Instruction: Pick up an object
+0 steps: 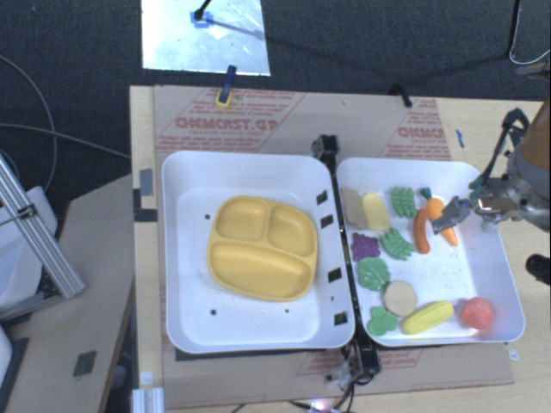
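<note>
You see the gripper [449, 218] reaching in from the right, over the upper right part of the right bin [495, 269]. Its tip sits on the carrot [442, 215]. The carrot's long axis runs diagonally, upper left to lower right, with the green top toward upper left. Whether the fingers are spread or pinching the carrot, you cannot tell; the tip is too small and blurred against the orange.

Just left of the carrot, touching or nearly so, a sausage [421, 231] stands with its long axis near vertical in the view. Left of that: a green leaf piece [402, 200], a yellow block [375, 211], a tan block [352, 205], purple grapes [366, 246] and more greens [397, 245].

Along the bin's near side: a round tan piece [399, 298], a corn cob [427, 317] lying roughly left-right, tilted up toward the right, and a red-orange fruit [476, 313] in the near right corner.

Open room: bare bin floor lies below and right of the carrot, between it and the corn. The right wall is near the carrot.

The left bin [185, 256] holds a yellow tray [263, 248] with three compartments. Both bins rest on the desk [103, 256].
</note>
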You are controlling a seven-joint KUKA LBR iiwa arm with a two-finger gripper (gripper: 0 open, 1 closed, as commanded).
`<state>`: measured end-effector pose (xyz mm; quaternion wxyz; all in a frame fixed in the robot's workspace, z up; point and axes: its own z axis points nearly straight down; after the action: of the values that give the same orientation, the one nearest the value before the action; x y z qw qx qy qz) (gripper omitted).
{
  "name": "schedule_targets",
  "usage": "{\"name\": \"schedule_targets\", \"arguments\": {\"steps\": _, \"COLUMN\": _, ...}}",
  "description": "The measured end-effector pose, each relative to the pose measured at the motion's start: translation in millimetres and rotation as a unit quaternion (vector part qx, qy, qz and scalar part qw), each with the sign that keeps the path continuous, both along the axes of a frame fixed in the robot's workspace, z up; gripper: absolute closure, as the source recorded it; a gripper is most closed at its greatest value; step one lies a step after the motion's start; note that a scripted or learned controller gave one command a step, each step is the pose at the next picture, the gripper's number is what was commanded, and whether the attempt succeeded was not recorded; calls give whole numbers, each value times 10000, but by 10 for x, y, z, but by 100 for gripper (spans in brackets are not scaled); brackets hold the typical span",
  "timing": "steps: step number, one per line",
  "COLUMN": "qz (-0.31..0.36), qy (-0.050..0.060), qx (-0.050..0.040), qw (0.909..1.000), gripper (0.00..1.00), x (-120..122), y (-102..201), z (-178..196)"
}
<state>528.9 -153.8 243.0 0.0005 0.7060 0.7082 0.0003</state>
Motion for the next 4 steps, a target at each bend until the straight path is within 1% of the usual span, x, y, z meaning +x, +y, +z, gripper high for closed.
{"name": "schedule_targets", "arguments": {"steps": 1, "qz": -18, "qy": -35, "qx": -11, "qw": 10000, "gripper": 0, "x": -431, "y": -92, "z": 823}}
{"name": "schedule_targets", "arguments": {"steps": 2, "qz": -18, "qy": 66, "qx": 18, "qw": 10000, "gripper": 0, "x": -456, "y": -269, "z": -1134}}
{"name": "schedule_targets", "arguments": {"steps": 3, "qz": 43, "qy": -32, "qx": 13, "qw": 10000, "gripper": 0, "x": -314, "y": 485, "z": -503}}
{"name": "schedule_targets", "arguments": {"steps": 4, "qz": -27, "qy": 11, "qx": 1, "qw": 10000, "gripper": 0, "x": -433, "y": 50, "z": -777}}
